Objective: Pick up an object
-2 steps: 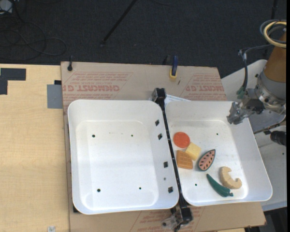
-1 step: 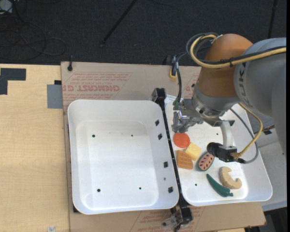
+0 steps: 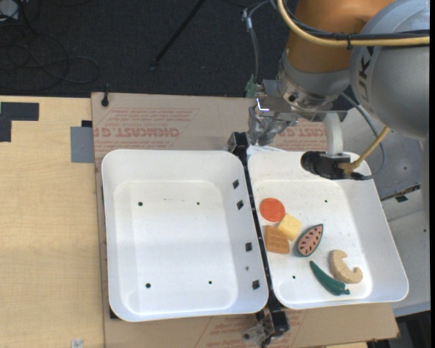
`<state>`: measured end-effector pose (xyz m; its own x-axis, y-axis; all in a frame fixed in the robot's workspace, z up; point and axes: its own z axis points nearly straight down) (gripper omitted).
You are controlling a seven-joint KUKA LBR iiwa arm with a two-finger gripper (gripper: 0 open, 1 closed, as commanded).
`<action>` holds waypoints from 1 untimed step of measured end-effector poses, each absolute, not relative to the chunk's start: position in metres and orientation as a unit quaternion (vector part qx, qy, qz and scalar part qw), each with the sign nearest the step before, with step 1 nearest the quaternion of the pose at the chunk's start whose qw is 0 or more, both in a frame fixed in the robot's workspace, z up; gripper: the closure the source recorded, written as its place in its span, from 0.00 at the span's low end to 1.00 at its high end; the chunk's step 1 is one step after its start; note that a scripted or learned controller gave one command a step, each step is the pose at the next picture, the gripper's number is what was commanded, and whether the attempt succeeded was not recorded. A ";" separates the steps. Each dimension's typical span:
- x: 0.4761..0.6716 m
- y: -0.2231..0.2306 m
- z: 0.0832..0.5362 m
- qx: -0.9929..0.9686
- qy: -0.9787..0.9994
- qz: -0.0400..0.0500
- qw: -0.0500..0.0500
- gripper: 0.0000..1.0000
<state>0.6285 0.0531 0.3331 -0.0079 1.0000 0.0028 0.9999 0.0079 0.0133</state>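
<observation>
Hovering end effector over right bin rim | grip unclear | toys clustered: orange disc, green pepper

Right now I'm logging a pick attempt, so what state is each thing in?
Gripper: raised over the right bin's far left corner, carrying nothing visible.
Left bin: flat on the bench.
Right bin: flat, holding the toys.
Orange disc: lying flat.
Yellow block: touching the waffle.
Green pepper: lying beside the tan piece.
</observation>
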 end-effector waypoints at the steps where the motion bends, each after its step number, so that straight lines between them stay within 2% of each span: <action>1: 0.642 -0.022 0.248 0.709 0.705 -0.004 -0.002 1.00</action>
